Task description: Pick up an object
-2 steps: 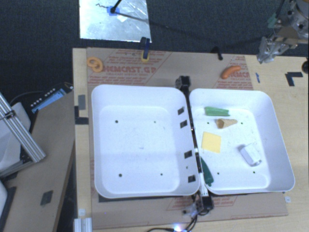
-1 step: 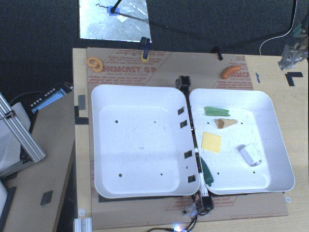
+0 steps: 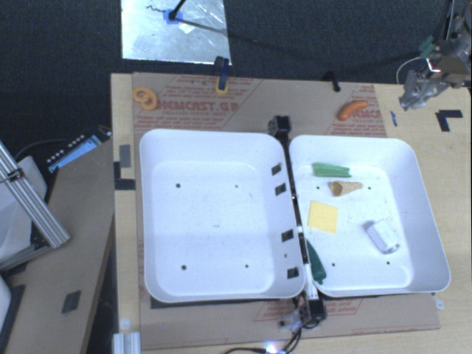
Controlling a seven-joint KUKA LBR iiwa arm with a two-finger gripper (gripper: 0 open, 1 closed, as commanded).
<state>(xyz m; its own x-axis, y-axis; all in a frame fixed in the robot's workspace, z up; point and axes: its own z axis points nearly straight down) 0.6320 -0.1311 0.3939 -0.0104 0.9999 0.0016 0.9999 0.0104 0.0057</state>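
Camera view: hanging over the bench at the upper right, outside the far right corner of the right bin (image 3: 424, 198), the pincer (image 3: 414, 94). Carrying nothing visible; too small and blurred for telling wide from narrow, so cannot tell.

Lying well apart from the pincer, down and to the left of it inside the right bin, five loose things. Sitting nearest to the pincer, a green piece (image 3: 330, 169), and just below that a tan wedge (image 3: 345, 188). Resting further down and left of the pincer, a flat yellow square (image 3: 323, 217). Lying almost straight below the pincer, near the bin's middle, a pale grey block (image 3: 381, 236), tilted. Leaning farthest from the pincer, against the bin's left wall, a dark green strip (image 3: 316, 262).

Lying outside the bins, on the bench to the left of the pincer and slightly lower, an orange sausage shape (image 3: 352, 110). Sitting far to the left of the pincer, beyond the left bin (image 3: 155, 198), an orange ring (image 3: 145, 98).
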